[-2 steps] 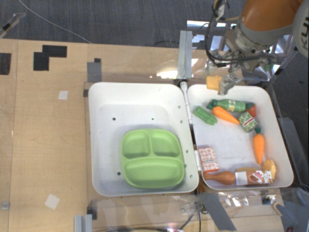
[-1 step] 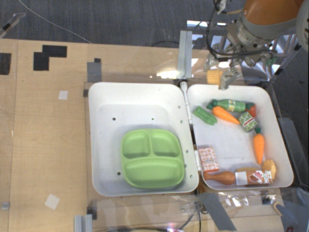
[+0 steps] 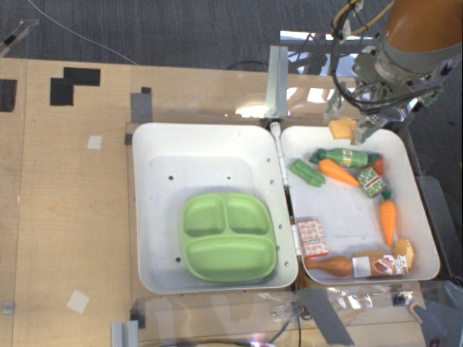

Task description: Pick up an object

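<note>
Light wooden bench [image 3: 65, 215], dark carpet [image 3: 181, 13] beyond

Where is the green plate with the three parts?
The green plastic divided plate lies flat in the left white bin, toward its near right corner, just across the rims from the small red-and-white box in the right white bin.

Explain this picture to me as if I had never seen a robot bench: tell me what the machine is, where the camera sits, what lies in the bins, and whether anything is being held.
One camera, fixed above the bench, looks down at a slant. The grey and orange thing at the upper right is a robot arm; its gripper is a two-finger hand. A yellowish block sits between the fingers, so it appears to be held, above the far edge of the right bin.

That bin holds toy food: a green bottle, two carrots, a green pod, a small carton, a brown bottle and a few smaller pieces.

The left bin holds a green divided plate.
</note>
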Robot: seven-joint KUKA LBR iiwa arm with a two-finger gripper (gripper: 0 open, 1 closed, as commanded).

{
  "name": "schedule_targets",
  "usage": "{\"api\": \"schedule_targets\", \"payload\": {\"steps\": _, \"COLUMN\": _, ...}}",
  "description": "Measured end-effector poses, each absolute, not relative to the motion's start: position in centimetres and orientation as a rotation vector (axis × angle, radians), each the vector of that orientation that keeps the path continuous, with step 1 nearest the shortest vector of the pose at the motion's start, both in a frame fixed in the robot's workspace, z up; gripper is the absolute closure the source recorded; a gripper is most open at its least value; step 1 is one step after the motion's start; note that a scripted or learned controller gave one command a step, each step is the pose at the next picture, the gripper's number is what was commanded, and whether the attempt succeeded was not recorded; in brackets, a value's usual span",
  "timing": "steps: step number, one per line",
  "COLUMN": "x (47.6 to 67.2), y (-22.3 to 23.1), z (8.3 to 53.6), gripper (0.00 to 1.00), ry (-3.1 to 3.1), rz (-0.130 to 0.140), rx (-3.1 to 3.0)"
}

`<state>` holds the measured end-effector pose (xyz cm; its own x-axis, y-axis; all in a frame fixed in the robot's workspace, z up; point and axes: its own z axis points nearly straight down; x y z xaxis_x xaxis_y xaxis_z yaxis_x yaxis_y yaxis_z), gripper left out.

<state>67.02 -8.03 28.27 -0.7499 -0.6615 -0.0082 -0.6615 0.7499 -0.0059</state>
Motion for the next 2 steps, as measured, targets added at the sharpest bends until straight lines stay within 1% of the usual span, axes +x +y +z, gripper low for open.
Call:
{"api": "schedule_targets", "payload": {"steps": 1, "x": 57.6, "y": -8.4, "z": 24.5, "gripper": 1.0, "ry": 2.912, "rz": -0.002, "rx": -1.16}}
{"api": "schedule_targets", "payload": {"steps": 2, "x": 63.7, "y": -3.4, "z": 26.1, "gripper": 1.0, "ry": 2.928, "rz": -0.001, "rx": -1.102}}
